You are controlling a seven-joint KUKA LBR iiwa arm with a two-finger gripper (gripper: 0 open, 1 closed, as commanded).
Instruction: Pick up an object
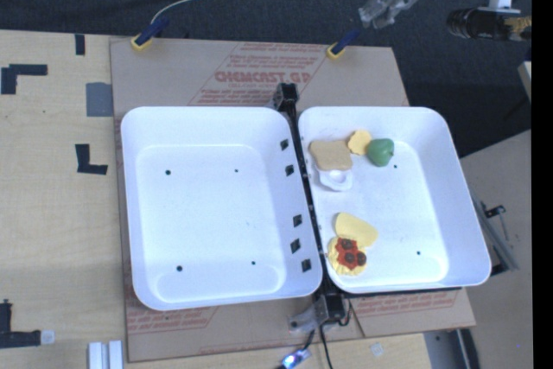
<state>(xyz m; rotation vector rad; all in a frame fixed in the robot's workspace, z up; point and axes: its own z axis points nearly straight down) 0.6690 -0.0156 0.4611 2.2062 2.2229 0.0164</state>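
The gripper (381, 10) hangs at about one o'clock in the view, over the dark floor beyond the far edge of the board (259, 69) and well apart from both bins. Its fingers point down and to the left; nothing sits between them, but how far they are parted I cannot tell, for they are small and blurred.

The right bin (432, 186) bears all the objects. Near its far left corner, at about eleven o'clock within the bin, a tan piece (330, 154) lies flat, touching a white piece (335, 179) just below it. Just beside the tan piece at three o'clock is a small yellow piece (359, 141), and touching that, a green ball (380, 151). At about seven o'clock in the bin a yellow wedge (355, 230) lies against a red-and-yellow toy (347, 255), close to the near left wall.

The left bin (207, 203) lies alongside, the two meeting at a black hinge strip (298, 186).
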